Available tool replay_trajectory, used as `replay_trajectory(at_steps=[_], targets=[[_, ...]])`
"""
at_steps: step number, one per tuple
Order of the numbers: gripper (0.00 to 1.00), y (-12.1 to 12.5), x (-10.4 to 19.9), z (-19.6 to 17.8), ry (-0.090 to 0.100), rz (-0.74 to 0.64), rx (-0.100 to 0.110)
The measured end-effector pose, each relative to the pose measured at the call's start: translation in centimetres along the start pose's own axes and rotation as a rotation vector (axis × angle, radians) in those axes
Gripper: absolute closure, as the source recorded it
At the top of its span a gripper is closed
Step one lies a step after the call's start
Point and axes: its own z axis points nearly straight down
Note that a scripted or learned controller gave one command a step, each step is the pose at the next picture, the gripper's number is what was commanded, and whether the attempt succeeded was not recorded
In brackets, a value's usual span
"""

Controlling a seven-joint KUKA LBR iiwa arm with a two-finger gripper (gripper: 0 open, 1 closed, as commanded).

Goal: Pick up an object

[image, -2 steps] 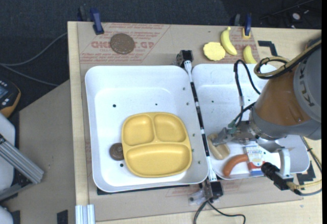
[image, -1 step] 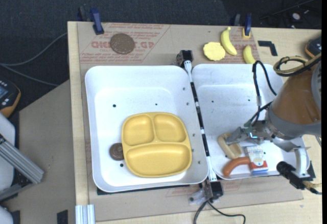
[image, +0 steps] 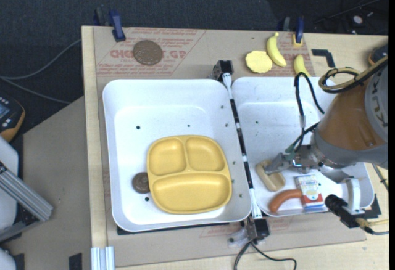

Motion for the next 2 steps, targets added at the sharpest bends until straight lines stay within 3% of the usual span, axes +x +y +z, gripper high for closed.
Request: replay_trajectory(at_steps=[1,2], targets=[[0.00,0.0,2.0,0.0,-0.001,0.001,-0.001],[0.00,-0.1,-2.8,0.1,0.001,0.003,0.002]])
